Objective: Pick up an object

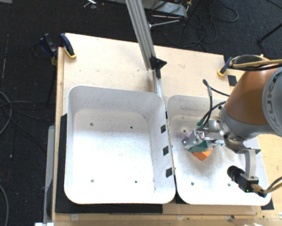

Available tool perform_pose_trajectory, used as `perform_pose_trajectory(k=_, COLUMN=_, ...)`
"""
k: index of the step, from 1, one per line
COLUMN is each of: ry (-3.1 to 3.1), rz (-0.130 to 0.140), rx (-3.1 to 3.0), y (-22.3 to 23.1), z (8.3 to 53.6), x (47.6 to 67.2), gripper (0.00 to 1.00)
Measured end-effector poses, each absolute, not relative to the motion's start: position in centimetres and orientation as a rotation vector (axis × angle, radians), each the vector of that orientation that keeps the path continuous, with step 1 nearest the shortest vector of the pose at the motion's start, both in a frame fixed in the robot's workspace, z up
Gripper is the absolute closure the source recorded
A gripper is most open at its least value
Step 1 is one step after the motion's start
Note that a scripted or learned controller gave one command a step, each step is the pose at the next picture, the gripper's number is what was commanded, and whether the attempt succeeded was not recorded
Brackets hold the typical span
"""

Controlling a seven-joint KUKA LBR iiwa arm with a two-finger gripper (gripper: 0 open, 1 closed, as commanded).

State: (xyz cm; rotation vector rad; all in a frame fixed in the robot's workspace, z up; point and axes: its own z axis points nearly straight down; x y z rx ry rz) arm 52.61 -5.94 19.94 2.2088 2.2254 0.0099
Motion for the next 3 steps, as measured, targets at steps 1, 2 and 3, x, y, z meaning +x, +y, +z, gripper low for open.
perform_pose_trajectory(k=1, ry=2.220, rz=0.009, rx=2.211, y=-5.2, z=33.4, x=55.9, gripper=1.00)
perform_pose_trajectory(k=2, ry=2.230, rz=0.001, rx=2.215, y=0.5, z=33.0, x=56.0, gripper=1.00)
perform_pose_trajectory(k=3, ry=2.236, rz=-0.008, rx=2.217, y=6.7, z=26.8, x=54.2, gripper=1.00)
